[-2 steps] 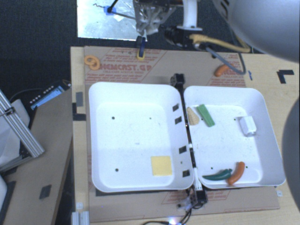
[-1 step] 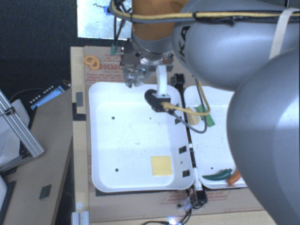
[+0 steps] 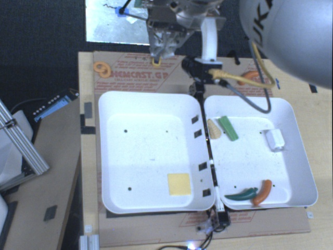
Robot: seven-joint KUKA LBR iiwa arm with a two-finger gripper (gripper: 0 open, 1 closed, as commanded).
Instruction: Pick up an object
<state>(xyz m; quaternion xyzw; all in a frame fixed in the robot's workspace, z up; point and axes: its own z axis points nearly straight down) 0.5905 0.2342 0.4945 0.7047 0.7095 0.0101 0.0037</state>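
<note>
1. Above the far edge of the bench, the gripper (image 3: 162, 50) hangs over the brown cardboard sheet (image 3: 140, 73), beyond the back rim of the left bin (image 3: 112, 139).
2. Its fingers point down with nothing visible between them; the view is too blurred there to tell whether they are apart or together.
3. Just under the gripper a small yellow piece (image 3: 156, 63) lies on the cardboard, possibly a little block, though it is too small to be sure.
4. Further left on the same cardboard sits an orange pretzel-shaped toy (image 3: 102, 69).
5. On the left bin's floor, a flat yellow square (image 3: 179, 184) rests near the front right corner.
6. The right bin (image 3: 296, 139) holds several things: a green rectangular block (image 3: 228, 128) lies tilted near the back left, just beside a tan, wedge-like piece (image 3: 214, 129) close to the divide between the bins.
7. A white boxy object (image 3: 274, 139) sits by the right wall of that bin.
8. Along its front edge, a dark green pepper-shaped toy (image 3: 242, 194) and an orange sausage-shaped toy (image 3: 261, 191) lie touching each other.
9. A grey cable (image 3: 250, 100) loops from the arm over the right bin's back rim.
</note>
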